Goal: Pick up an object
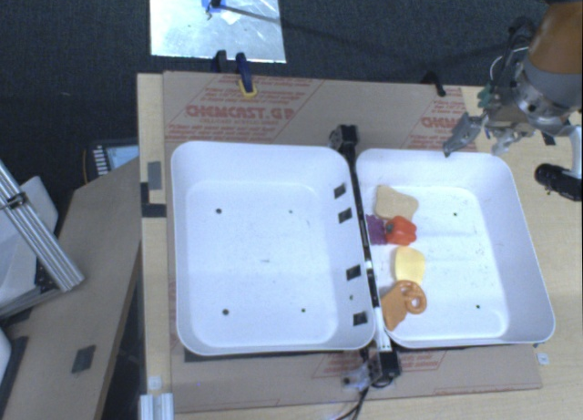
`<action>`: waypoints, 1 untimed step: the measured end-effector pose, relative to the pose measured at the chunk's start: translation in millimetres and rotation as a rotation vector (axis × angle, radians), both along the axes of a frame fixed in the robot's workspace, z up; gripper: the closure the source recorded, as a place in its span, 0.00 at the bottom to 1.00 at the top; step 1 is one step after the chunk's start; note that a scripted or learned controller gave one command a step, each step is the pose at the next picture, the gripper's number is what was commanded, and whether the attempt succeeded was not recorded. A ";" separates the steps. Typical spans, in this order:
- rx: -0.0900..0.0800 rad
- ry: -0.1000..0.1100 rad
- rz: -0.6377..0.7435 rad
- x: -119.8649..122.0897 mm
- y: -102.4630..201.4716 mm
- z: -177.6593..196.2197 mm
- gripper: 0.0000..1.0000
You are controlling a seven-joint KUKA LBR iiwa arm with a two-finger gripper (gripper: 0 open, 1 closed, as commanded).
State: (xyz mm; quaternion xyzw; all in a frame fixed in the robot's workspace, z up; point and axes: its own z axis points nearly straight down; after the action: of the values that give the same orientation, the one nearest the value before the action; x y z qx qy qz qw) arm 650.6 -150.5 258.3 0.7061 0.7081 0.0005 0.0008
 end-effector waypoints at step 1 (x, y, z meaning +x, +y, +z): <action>-0.001 -0.004 0.003 0.9 0.1 11.5 1.00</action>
State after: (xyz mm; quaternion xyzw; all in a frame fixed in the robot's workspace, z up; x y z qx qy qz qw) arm 651.6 -150.5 269.7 0.7049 0.7093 0.0018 0.0024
